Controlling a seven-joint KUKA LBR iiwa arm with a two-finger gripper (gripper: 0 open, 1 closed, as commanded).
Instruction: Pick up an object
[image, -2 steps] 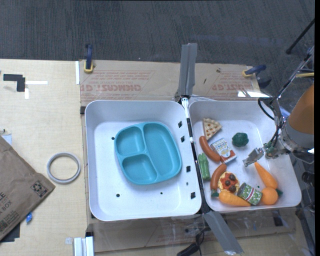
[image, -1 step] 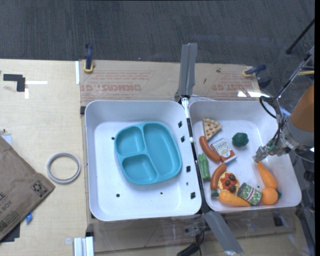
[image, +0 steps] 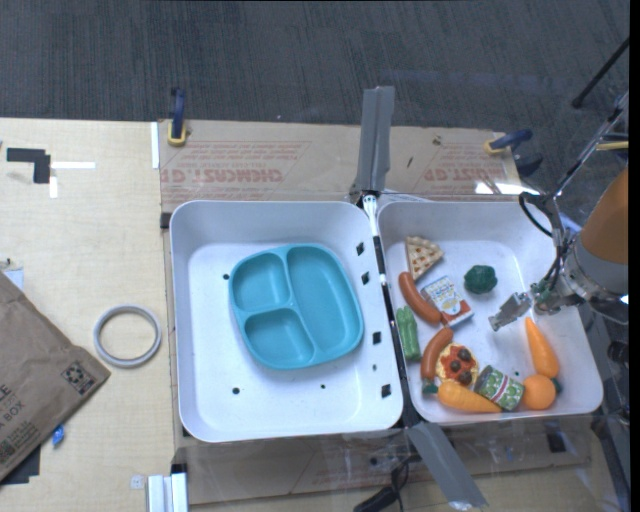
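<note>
Nearest, along the 6 o'clock rim of the right-hand shallow white bin (image: 590, 395), lie a long orange toy carrot (image: 466, 399), a small green printed packet (image: 499, 388) and a round orange toy fruit (image: 538, 392), all touching or nearly so. Just above them sit a small round toy pizza (image: 457, 364), a curved red sausage (image: 435, 349) and a green pod-shaped vegetable (image: 407, 333). At 3 o'clock in that bin a second slim orange carrot (image: 541, 347) lies directly below the grey two-finger gripper (image: 511, 311); its fingers look slightly spread and pinch nothing. Further back come a red-and-white juice carton (image: 445, 298), another red sausage (image: 417, 297), a dark green round vegetable (image: 480, 279) and a triangular waffle-patterned wedge (image: 423, 256). At 9 o'clock, the left white bin (image: 190, 330) holds a turquoise three-compartment plastic plate (image: 296, 305). Beyond it on the bench rests a grey tape ring (image: 127, 334).
</note>
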